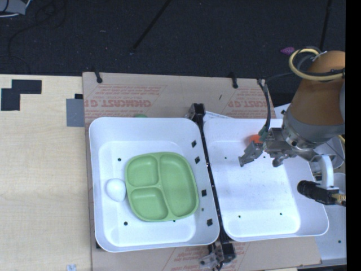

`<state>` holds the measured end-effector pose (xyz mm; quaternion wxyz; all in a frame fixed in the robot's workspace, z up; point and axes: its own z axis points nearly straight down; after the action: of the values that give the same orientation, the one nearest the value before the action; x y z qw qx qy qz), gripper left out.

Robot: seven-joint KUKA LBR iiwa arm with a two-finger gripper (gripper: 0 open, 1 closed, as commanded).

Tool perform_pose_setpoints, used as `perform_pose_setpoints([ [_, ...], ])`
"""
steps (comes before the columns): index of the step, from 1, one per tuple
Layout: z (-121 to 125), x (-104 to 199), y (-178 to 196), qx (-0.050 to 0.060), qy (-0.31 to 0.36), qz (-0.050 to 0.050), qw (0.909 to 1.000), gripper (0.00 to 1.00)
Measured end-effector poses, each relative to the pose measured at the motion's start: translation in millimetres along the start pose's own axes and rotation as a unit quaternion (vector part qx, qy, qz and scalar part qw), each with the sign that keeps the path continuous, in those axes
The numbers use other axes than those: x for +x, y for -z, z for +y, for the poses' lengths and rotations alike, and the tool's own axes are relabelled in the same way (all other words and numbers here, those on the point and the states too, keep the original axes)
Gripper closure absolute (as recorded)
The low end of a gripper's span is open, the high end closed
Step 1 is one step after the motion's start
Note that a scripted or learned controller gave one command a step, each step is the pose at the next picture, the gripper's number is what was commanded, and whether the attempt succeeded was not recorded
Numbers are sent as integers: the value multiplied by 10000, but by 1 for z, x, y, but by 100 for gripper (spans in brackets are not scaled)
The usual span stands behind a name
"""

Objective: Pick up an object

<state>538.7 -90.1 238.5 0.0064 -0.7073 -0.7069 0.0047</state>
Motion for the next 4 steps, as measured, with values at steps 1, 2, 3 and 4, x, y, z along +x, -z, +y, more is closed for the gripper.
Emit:
perform_pose_setpoints([
  [1,2,0,6,-59,7,-6,10000,0],
  [2,-2,-4,-57,-27,2,-4,10000,0],
  [3,3,-12,-110,-33,1,-4,10000,0],
  [4,3,-11,-153,-63,2,-8,10000,0],
])
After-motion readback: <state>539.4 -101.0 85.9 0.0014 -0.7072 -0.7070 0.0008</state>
